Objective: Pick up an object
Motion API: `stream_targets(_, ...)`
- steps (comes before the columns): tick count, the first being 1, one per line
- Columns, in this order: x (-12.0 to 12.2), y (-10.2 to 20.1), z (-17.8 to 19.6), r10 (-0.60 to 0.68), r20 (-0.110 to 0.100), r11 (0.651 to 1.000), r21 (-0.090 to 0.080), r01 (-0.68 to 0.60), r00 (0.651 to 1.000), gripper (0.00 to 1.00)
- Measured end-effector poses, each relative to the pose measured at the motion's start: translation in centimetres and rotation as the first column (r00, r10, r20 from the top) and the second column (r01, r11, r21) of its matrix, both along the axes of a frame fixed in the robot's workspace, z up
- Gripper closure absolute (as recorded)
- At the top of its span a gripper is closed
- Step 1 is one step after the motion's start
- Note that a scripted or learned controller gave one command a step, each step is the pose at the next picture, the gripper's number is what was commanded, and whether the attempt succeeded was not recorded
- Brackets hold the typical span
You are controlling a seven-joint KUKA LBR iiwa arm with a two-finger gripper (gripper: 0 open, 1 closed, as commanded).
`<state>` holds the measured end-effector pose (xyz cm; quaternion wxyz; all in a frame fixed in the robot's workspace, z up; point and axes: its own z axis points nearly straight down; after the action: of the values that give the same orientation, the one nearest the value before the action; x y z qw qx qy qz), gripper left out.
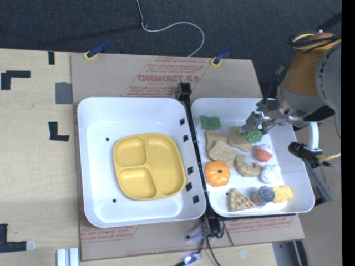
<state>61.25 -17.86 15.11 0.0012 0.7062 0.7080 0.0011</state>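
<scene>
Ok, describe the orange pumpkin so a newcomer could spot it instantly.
Look in the right-hand white bin, the one crowded with toy food. The pumpkin sits against its left wall, below the tan cracker-like pieces. It is the only round, bright orange piece with a green stem.

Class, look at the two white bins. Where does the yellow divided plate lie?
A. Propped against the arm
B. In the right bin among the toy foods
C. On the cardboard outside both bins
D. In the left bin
D: the yellow divided plate lies flat inside the left bin, apart from the toy foods in the right bin.
</scene>
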Motion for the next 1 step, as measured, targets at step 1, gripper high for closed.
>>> stream_targets(1, 0.31, 0.27, 6.27, 0.0, 0.0, 1.0, -0.001, 0.0, 1.0, 1.0)
